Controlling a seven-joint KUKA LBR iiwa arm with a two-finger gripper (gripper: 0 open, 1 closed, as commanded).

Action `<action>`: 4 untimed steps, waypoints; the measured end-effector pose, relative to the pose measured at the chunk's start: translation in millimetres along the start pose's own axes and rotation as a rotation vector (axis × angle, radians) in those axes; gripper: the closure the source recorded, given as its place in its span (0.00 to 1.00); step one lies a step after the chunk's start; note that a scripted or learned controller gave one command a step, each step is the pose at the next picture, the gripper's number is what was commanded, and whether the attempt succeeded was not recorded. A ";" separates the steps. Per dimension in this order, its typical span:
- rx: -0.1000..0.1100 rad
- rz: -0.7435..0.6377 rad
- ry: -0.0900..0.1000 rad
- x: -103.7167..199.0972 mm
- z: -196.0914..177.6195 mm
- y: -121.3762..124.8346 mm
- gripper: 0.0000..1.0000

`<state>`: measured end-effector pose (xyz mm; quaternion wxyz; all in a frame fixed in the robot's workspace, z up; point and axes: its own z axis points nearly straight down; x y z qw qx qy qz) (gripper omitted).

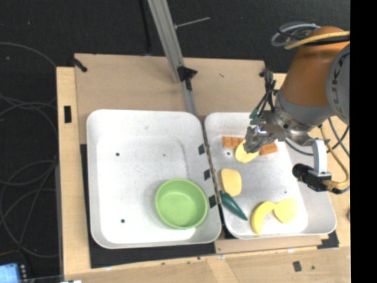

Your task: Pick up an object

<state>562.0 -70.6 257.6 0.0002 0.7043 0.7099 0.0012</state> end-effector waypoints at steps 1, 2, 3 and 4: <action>0.000 -0.001 0.000 58.0 -0.7 20.8 1.00; 0.001 0.005 -0.002 106.5 14.9 34.9 1.00; 0.002 0.005 -0.002 145.1 15.2 42.5 1.00; 0.002 0.005 -0.004 144.2 15.0 42.6 0.00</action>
